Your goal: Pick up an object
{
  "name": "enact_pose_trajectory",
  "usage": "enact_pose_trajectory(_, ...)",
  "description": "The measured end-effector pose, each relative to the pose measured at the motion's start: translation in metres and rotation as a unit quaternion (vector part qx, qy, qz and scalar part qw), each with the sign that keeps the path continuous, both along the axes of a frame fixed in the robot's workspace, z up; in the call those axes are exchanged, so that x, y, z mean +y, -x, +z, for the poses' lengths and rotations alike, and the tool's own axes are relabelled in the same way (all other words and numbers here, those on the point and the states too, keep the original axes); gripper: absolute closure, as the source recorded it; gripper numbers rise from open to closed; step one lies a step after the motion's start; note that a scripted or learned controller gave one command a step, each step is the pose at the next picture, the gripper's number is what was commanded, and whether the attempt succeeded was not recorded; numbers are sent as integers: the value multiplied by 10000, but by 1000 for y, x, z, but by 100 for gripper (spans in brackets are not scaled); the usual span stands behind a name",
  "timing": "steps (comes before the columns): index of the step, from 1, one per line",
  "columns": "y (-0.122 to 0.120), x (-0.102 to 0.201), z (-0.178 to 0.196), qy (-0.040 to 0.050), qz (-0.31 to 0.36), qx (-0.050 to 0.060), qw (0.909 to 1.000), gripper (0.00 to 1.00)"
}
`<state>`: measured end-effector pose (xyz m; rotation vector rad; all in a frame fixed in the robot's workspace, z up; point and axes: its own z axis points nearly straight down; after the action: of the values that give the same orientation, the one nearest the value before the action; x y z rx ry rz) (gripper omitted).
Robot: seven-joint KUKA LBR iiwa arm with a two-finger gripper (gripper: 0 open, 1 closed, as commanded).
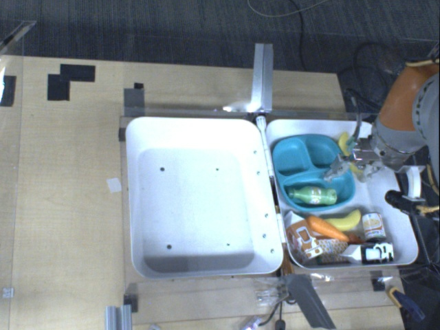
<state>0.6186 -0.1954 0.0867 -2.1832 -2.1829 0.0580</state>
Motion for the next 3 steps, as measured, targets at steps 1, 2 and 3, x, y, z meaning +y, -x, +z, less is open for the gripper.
enact_pose_trajectory(1,-39,-14,2,15,659,-130,9977,0)
enact_pose_trajectory(2,-50,29,5,61,1115,-367,9931,0)
enact_pose_trajectory(3,-52,17,7,41,1108,-361,9932,0)
